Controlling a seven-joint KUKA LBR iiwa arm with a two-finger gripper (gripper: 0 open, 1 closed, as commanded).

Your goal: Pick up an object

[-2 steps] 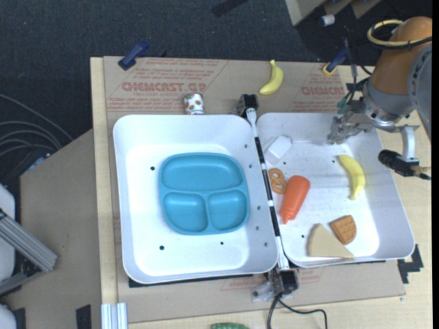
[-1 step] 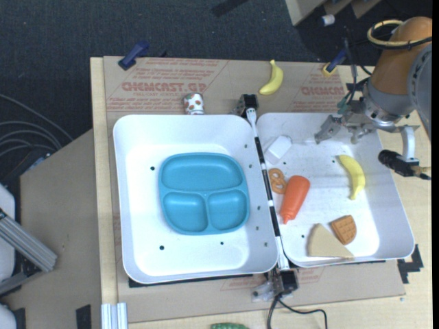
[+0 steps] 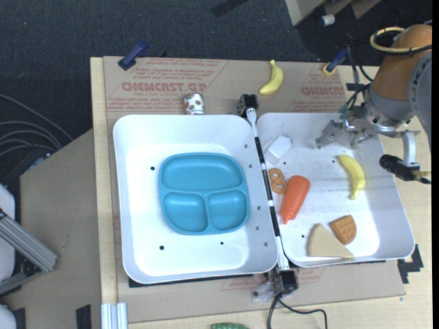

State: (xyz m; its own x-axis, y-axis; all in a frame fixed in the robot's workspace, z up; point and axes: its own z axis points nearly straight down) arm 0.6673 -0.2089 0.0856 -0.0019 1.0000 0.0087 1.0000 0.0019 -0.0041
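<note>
My gripper hangs over the back of the right bin, with its two metal fingers spread open and nothing between them. A yellow banana lies just in front of it and slightly to the right. Further left in the same bin lie an orange carrot, a small pretzel and a white block. At the bin's front sit a pale wedge and a brown bread piece.
The left bin holds a blue divided plate. On the bench behind the bins lie a second banana and a small red-and-white object. Blue clips mark the bench's back edge. The arm enters from the right.
</note>
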